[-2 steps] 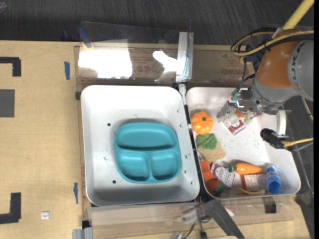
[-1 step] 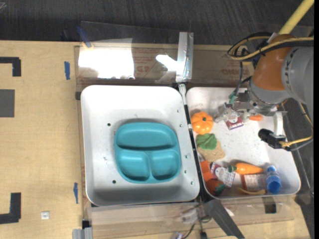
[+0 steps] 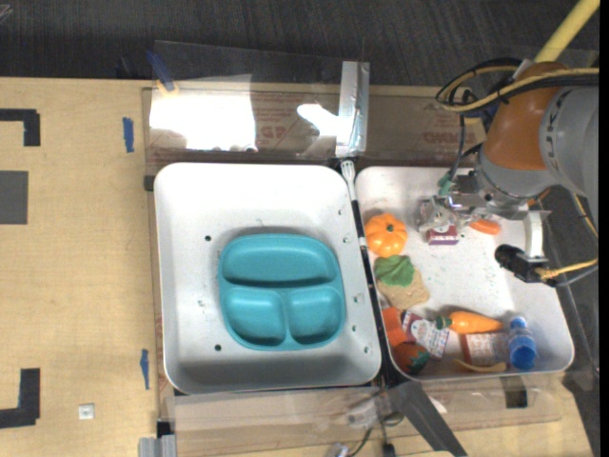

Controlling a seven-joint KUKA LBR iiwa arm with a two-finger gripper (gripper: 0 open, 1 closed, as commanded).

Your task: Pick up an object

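Reaching in from your right, the grey arm (image 3: 571,131) with its orange band (image 3: 519,131) brings the end effector (image 3: 445,215) low over the far part of the right-hand bin (image 3: 557,350); whether it is wide, narrow or gripping anything, you cannot tell from this angle. Just beside it to the left sits a small orange pumpkin (image 3: 386,235), with a green leafy toy (image 3: 396,271) next to it toward the near side. Along the bin's near wall you see a carrot (image 3: 473,323) lying across a labelled bottle with a blue cap (image 3: 495,347), and a red-and-white item (image 3: 426,334) to their left. The left-hand bin (image 3: 181,208) holds a teal divided tray (image 3: 281,288), three compartments up. Both bins rest side by side on the tan worktop (image 3: 76,255).
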